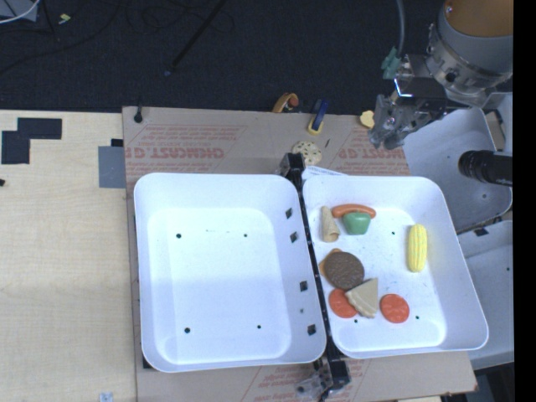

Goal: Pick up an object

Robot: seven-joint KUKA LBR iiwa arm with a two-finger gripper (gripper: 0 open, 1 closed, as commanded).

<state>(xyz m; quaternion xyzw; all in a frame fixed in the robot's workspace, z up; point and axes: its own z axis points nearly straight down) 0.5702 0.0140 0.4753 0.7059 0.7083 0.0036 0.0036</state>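
The dark metal two-finger gripper (387, 134) hangs in the upper right of the frame, over the brown cardboard sheet (218, 145) and above the top edge of the right white plastic bin (461, 249). Whether it is wide or narrow cannot be told from this view, and nothing is seen in it. Just left of it lie a small yellow piece (367, 119) and a blue and yellow clip (317, 116), and further left a spotted round cookie (307, 152) beside the bin corner.

All toy food lies in the right bin, lower in the frame than the gripper and well apart from it. Nearest is the green pepper with an orange carrot (354, 217), next to a beige cone (329, 224). The yellow corn cob (416, 248) lies to the right. Lower are a brown round patty (343, 270), a tan wedge (365, 297) and two red slices (394, 308).

The left white plastic bin (151, 224) is in the centre.
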